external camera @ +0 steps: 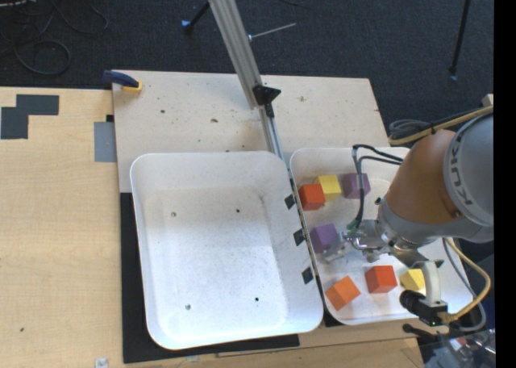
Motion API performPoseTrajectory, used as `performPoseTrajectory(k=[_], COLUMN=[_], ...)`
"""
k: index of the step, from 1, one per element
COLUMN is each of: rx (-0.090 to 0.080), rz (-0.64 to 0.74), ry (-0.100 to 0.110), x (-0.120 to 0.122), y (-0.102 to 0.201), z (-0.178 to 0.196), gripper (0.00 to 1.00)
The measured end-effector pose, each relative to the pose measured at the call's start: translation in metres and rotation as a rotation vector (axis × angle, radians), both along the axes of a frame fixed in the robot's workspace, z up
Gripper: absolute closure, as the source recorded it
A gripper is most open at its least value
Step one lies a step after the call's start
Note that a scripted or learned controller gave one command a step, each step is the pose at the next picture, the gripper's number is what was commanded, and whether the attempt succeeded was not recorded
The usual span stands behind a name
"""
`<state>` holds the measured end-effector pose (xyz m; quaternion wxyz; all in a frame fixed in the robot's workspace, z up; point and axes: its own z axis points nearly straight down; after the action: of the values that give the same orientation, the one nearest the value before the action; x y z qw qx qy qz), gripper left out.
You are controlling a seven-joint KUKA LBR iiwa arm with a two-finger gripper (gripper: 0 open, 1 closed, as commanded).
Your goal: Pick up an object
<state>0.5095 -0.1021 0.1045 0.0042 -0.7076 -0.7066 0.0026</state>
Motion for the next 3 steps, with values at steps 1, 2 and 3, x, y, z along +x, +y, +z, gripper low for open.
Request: performPoseTrajectory(k=[1, 2, 3], rx=[-0.001, 0.002, -0.002], rz=[-0.001, -0.012, 0.000], ry=[-0.007, -0.005, -0.011], x=[0.000, 0.000, 0.001], y=[0.000, -0.001, 0.000], z=[-0.012, -0.002, 0.040], gripper=[0.00, 1.00, 1.00])
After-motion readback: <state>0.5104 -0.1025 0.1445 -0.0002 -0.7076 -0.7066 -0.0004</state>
